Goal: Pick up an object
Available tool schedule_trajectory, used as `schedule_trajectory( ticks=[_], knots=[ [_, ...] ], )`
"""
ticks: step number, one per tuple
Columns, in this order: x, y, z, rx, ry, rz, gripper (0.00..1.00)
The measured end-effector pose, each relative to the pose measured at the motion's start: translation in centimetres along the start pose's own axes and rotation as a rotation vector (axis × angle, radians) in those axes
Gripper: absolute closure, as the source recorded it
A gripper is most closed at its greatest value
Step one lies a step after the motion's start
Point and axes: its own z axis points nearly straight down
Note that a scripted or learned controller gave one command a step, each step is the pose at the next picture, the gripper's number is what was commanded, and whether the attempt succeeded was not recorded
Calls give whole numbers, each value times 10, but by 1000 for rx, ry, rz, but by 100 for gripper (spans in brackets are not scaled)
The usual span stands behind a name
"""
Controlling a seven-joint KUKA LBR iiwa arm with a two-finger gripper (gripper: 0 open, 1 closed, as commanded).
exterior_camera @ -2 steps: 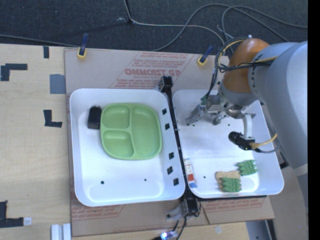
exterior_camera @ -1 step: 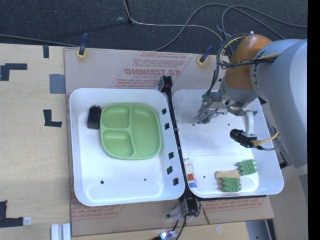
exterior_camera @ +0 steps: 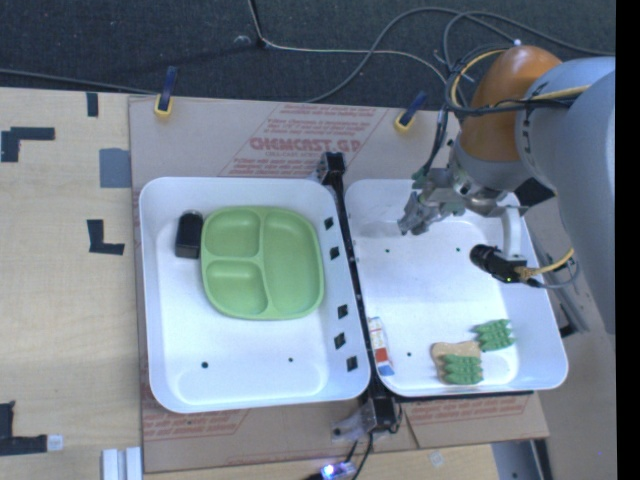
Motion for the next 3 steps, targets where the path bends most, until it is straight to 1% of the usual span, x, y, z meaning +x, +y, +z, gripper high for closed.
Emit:
schedule_trajectory(
  ticks=[1, 2, 3],
  knots=[
    [-9, 3, -56, -2, -1, 1, 100],
    [-1, 11, -109, -2, -1, -1, 100],
    [40, -17, -94, 6, -1, 0, 100]
  ],
)
